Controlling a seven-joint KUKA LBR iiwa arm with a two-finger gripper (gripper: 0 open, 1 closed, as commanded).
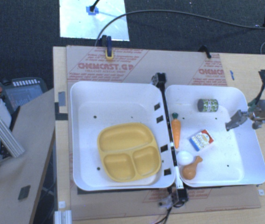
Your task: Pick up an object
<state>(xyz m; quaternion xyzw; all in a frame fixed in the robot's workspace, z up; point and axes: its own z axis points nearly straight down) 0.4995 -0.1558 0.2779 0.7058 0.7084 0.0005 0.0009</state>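
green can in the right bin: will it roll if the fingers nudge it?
Probably. The can lies on its side on the flat floor of the right bin, so a nudge across its length could roll it. It looks small, likely light. The gripper sits nearby.

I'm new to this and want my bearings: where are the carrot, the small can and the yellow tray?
carrot (175, 132), camera view, middle of its orange body.
small can (208, 105), camera view, its side label.
yellow tray (123, 139), camera view, floor of its large compartment.

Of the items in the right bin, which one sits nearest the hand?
The small can lying on its side at the bin's far end is nearest the hand; the carton, carrot and drumstick lie farther left.
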